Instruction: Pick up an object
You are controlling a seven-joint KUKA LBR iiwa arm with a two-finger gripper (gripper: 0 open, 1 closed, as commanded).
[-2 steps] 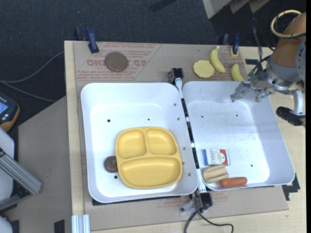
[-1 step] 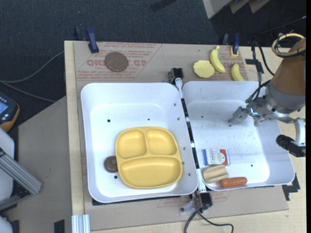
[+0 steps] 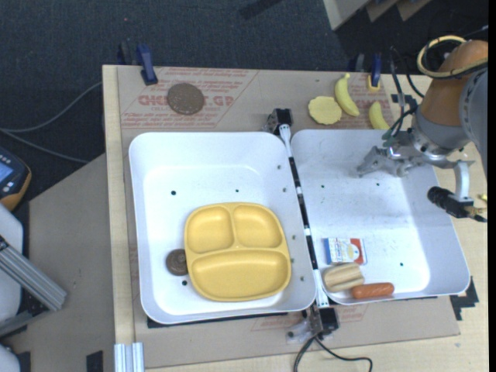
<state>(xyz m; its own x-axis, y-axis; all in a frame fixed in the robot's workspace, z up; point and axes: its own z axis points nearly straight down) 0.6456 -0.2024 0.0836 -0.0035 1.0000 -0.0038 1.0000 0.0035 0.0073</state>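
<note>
My gripper (image 3: 382, 167) hangs over the far part of the right bin (image 3: 403, 208), open, with nothing between its fingers. Well in front of it, at the bin's near left corner, lie a small white, blue and red packet (image 3: 343, 249), a tan bun (image 3: 343, 275) and a red sausage (image 3: 372, 290). In the left bin (image 3: 155, 177) sits a yellow divided plate (image 3: 236, 250) with a brown disc (image 3: 177, 263) touching its left edge.
Behind the bins on the cardboard lie a brown round disc (image 3: 184, 98), a yellow slice (image 3: 325, 110) and two toy bananas (image 3: 347, 95) (image 3: 377, 115). A black clamp (image 3: 279, 119) sits where the bins meet. The grey arm (image 3: 449, 122) reaches over the right bin's far right corner.
</note>
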